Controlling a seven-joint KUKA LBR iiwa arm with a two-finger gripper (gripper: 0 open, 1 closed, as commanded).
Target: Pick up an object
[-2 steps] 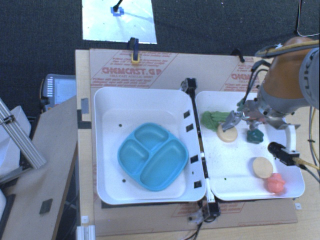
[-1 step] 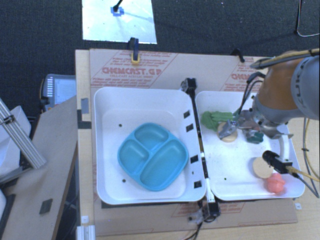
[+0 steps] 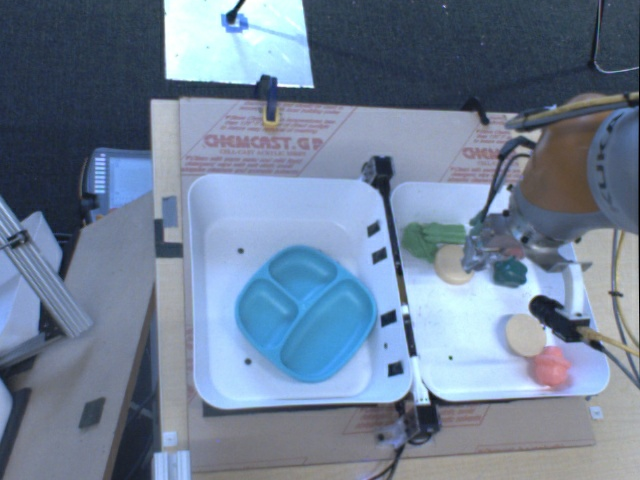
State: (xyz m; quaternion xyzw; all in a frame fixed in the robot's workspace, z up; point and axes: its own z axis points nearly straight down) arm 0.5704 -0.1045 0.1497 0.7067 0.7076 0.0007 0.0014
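**Arm low over the right bin, among the small toys**

From where I stand, the tabletop (image 3: 120,268) is plain pale board, with a printed cardboard sheet (image 3: 300,138) laid under two shallow white bins. Beyond it lies dark carpet (image 3: 80,38) with a shiny metal plate (image 3: 240,28) resting on it, and a slanted aluminium rail (image 3: 40,278) sits at the left.

The left bin (image 3: 220,208) holds a blue divided plate (image 3: 303,311), lying flat. The right bin (image 3: 450,358) holds the small things: a green leafy toy (image 3: 432,237) at the back-left, a cream round piece (image 3: 453,267) just beside it, a teal piece (image 3: 511,272), a tan disc (image 3: 525,335) and a pink toy (image 3: 550,367) near the front-right corner.

The gripper (image 3: 480,251) hangs over the cream piece, between the green toy and the teal one. Whether its jaws are apart or together I cannot tell
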